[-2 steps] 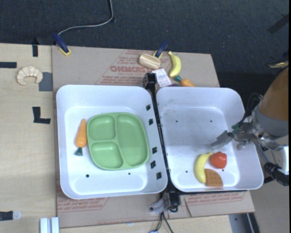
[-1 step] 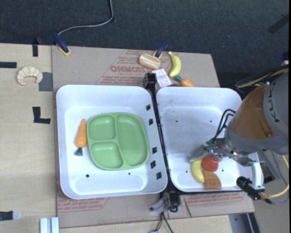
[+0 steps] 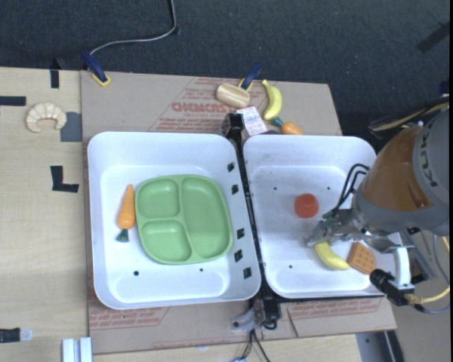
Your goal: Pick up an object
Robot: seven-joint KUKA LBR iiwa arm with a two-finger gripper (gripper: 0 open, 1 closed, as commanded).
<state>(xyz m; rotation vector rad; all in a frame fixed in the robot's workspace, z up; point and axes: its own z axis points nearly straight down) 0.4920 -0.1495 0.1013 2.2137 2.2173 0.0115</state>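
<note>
Camera view has the arm [image 3: 408, 179] bent low over the right bin's [image 3: 287, 153] right edge, wrist angled down toward its near right corner. Its gripper [image 3: 322, 234] sits just above a yellow banana [image 3: 331, 256] beside a cracker [image 3: 361, 259]; whether the jaws grip anything cannot be told. A red ball [image 3: 306, 205] lies mid-bin.
</note>
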